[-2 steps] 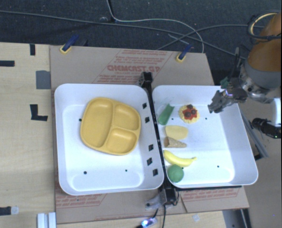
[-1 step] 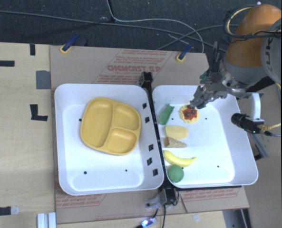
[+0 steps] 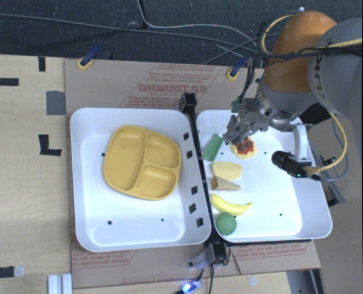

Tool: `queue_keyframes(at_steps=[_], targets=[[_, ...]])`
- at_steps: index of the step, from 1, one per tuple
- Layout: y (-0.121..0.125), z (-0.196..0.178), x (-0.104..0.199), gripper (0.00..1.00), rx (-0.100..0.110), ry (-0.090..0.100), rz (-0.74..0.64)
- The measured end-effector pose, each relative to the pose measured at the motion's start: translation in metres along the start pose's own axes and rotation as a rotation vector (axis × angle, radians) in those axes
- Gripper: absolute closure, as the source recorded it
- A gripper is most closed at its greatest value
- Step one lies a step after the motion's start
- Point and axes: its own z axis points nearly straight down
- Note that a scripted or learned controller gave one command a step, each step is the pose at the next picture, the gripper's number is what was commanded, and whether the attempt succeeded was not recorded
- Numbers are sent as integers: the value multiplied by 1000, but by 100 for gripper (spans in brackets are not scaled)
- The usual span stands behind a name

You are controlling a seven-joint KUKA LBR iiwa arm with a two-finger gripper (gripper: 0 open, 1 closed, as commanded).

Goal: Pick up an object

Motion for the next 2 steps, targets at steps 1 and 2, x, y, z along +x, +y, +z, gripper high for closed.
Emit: queue_keyframes(at_steps=[1, 2], targets=[[0, -4, 57, 100, -2, 0, -1], [0, 12, 110, 100, 1, -1, -1]])
